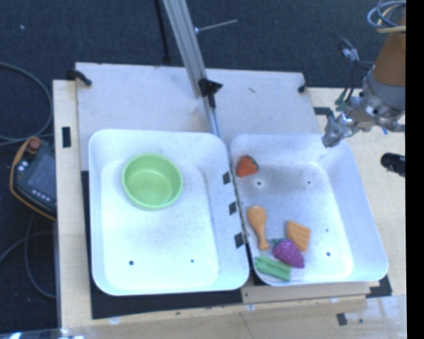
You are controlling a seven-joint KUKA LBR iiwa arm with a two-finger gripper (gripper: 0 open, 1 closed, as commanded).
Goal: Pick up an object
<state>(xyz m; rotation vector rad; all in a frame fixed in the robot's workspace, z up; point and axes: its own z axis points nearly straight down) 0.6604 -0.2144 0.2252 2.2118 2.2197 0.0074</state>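
Note:
The right bin (pixel 339 189) holds several toy foods. A red-orange piece with a green top (pixel 246 166) lies at its far left corner. An orange drumstick shape (pixel 258 225) sits along the left wall. An orange wedge (pixel 298 234), a purple grape bunch (pixel 289 253) and a green piece (pixel 273 268) cluster at the near edge. My gripper (pixel 333 135) hangs over the bin's far right corner, apart from all of them, with nothing seen between its fingers. Its tip is small and dark.
A green bowl (pixel 152 181) stands in the left bin (pixel 162 260). A metal pole (pixel 187 37) slants from the top down to the divide between the bins. A teach pendant (pixel 35 179) lies off the bench at left, with cables on the floor.

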